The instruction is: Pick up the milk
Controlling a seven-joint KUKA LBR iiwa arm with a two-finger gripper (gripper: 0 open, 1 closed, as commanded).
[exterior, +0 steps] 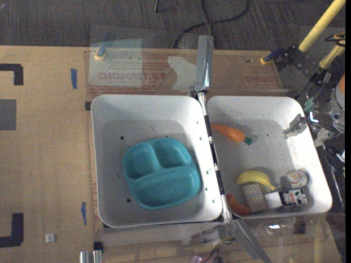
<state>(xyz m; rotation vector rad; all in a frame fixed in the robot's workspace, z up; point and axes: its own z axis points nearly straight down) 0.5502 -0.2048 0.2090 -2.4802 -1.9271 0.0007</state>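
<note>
Claw state unreadable, hovering well apart from milk; crowded by can and banana, so likely mis-grab or nudged neighbour on descent

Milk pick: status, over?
End effector over right bin's far right edge. Milk at near right corner, not held. Can, banana crowd it.

The teal three-compartment plastic plate is lying in the left white bin; in the right white bin the orange plastic carrot is sitting behind; the yellow banana and the small black-and-white milk carton are resting at the front.
</note>
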